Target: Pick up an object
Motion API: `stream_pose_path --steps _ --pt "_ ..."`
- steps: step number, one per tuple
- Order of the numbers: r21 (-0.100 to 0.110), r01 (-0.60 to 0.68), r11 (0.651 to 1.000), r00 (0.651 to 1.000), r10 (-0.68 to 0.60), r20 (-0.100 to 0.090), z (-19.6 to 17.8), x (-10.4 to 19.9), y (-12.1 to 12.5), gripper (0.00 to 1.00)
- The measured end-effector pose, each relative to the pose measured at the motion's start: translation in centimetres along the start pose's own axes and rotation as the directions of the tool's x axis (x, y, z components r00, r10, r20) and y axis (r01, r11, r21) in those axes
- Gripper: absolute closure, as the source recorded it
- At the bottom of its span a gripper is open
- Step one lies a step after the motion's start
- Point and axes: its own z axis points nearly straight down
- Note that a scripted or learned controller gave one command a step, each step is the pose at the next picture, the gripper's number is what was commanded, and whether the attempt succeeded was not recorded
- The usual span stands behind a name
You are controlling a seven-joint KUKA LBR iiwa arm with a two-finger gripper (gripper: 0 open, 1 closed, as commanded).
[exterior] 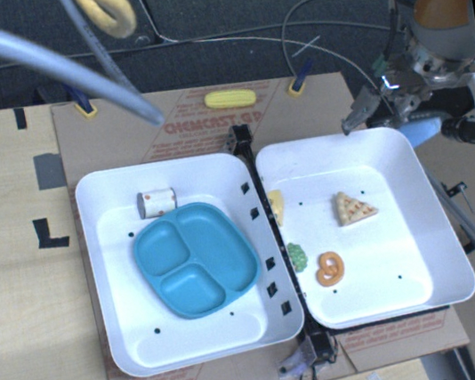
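Behind both bins, cardboard [199,123] bears red, unreadable lettering.

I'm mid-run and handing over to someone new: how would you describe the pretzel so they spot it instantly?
Start at the right bin, the one nearer the arm. Look to its lower left part, where the pretzel lies flat on the white floor, just right of the green broccoli piece. It is the one orange-brown twisted loop with holes; the waffle wedge above it is a tan triangle.

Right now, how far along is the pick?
Nothing picked yet. The gripper sits above the right bin's far edge. The pizza slice, pretzel, broccoli lie in that bin. Descent, grasp and lift all remain.
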Motion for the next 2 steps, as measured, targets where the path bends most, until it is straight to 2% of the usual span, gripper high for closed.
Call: stream_pose_path --steps 1,2 --pt "-0.013 0.004 1.000 1.000 -0.003 0.003 -0.9 0.1 0.2 0.00" --pt "-0.010 0.003 1.000 1.000 -0.003 0.003 3.5 -0.2 0.2 0.00"
